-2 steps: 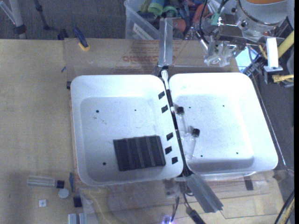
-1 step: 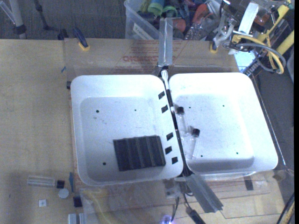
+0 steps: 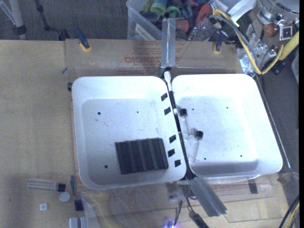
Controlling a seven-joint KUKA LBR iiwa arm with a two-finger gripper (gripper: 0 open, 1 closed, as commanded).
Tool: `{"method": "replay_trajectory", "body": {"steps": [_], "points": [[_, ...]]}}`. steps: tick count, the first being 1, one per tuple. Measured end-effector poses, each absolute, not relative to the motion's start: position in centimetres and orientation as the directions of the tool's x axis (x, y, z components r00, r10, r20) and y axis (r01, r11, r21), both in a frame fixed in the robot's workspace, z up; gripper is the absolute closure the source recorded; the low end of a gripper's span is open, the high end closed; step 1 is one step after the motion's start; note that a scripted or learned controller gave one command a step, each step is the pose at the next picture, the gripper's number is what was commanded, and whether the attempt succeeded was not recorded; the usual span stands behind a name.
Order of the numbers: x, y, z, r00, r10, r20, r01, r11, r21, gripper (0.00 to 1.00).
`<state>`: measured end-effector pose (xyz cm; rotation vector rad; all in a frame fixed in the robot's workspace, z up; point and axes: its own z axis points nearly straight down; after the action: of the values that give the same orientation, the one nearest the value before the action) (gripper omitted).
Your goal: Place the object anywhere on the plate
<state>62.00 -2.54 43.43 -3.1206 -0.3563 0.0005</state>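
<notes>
Where the left bin (image 3: 83,127) narrows, a dark plate (image 3: 141,155) nears its front wall

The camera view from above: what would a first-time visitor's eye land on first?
Two shallow white bins sit side by side, and a dark ribbed rectangular plate lies near the front of the left bin. In the right bin, a small clear object with black ends rests near the divider. Behind them stands a clear tub of colourful items.

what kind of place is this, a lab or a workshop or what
Most likely a robotics lab test bench: two white bins side by side on a wooden bench, a clear tub of mixed tools and toys behind, and cabled arm hardware top right.
</notes>
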Motion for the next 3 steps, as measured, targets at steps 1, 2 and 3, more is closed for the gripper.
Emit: {"method": "replay_trajectory", "body": {"steps": [1,2,3], "points": [[62.5,-15.7,43.4,0.903,0.429,-0.002,0.429,-0.903,-0.001,1.00],[58.7,-22.3,43.4,0.980,0.200,-0.005,0.200,-0.980,-0.004,1.00],[63.5,-22.2,40.0,0.803,0.595,-0.003,0.595,-0.803,-0.005,1.00]]}}
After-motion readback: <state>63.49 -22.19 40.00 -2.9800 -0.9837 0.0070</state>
